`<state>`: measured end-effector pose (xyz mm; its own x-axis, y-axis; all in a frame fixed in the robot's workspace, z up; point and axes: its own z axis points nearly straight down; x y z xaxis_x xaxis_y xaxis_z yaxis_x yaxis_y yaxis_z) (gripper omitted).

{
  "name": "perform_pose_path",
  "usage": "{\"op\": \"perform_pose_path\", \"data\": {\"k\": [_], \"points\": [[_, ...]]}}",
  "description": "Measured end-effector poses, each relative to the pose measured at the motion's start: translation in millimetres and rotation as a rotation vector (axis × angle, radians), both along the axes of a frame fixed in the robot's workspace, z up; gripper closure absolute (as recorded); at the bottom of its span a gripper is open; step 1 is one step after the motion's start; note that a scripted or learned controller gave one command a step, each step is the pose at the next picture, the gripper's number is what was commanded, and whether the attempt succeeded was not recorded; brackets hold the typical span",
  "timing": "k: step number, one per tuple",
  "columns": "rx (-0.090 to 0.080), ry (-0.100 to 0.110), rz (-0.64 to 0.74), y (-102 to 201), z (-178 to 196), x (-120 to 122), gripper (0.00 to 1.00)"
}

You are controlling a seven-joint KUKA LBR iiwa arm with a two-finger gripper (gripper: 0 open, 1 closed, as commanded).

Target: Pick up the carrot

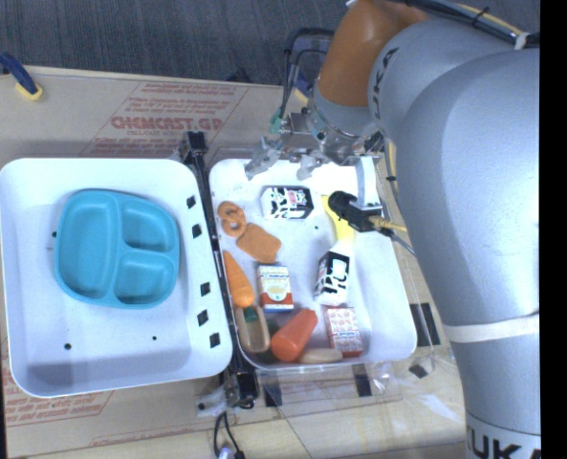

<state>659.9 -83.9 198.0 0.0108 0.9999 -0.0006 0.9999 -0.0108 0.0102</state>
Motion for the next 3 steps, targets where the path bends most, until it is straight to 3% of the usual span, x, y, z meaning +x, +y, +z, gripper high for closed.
{"op": "perform_pose_path", "data": {"k": [1,2,3], "points": [[-0.004,0.001,0.036,-71,106,-2,0.0],[0.004,0.026,-0.035,-57,-47,-23,0.0],[0.0,0.005,-0.198,-65,46,-2,0.0]]}}
